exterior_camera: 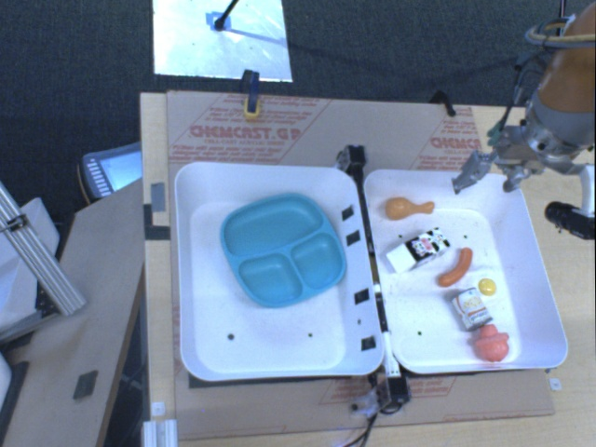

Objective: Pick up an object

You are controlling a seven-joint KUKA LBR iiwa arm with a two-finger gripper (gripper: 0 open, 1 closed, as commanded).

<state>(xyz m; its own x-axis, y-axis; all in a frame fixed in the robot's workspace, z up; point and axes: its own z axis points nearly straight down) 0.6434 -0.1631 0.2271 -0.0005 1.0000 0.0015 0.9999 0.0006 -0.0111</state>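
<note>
The right bin (531, 250) holds several small items: an orange chicken drumstick (408, 209), a white box with black spots (418, 250), an orange-red sausage (455, 266), a small yellow piece (487, 288), a labelled can (471, 307) and a pink strawberry-like toy (492, 344). My gripper (488, 174) hangs above the bin's far right rim, to the right of and beyond the drumstick. Its two fingers are spread apart with nothing between them.
A blue divided plate (282, 248) lies in the left bin (200, 343). A black divider with clips (365, 250) runs between the bins. A yellow clamp (251, 101) sits at the back of the cardboard sheet. A metal rail (37, 250) leans at the left.
</note>
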